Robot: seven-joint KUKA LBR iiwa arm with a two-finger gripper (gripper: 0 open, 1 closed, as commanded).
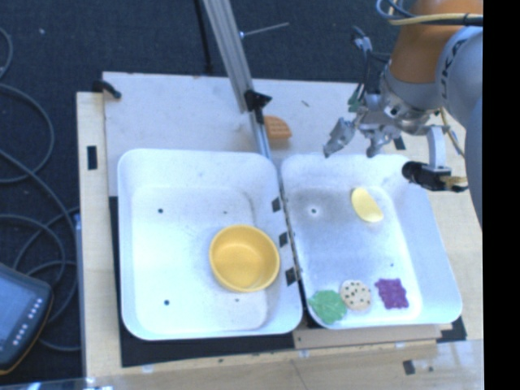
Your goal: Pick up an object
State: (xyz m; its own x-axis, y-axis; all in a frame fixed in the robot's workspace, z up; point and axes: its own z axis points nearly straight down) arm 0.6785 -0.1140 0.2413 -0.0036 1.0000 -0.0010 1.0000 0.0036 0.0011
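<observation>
The gripper [351,143] hangs above the far rim of the right bin [422,242], its two fingers spread apart with nothing between them. Nearest to it lies the yellow oval piece [366,204], just toward the camera from the fingertips and a touch to the arm's side, resting on the bin floor; its long axis runs roughly along the line from the gripper toward the bin's near edge, slightly slanted. That makes it the likeliest target: a short drop and a small shift toward the camera would probably bring the fingers over it. Farther from the gripper, along the bin's near edge, sit a purple piece [392,292], a speckled cookie [355,295] and a green piece [327,305] in a close row. Farthest off, across the divide in the left bin [154,218], stands a yellow bowl [244,257], well apart from the tool.
</observation>
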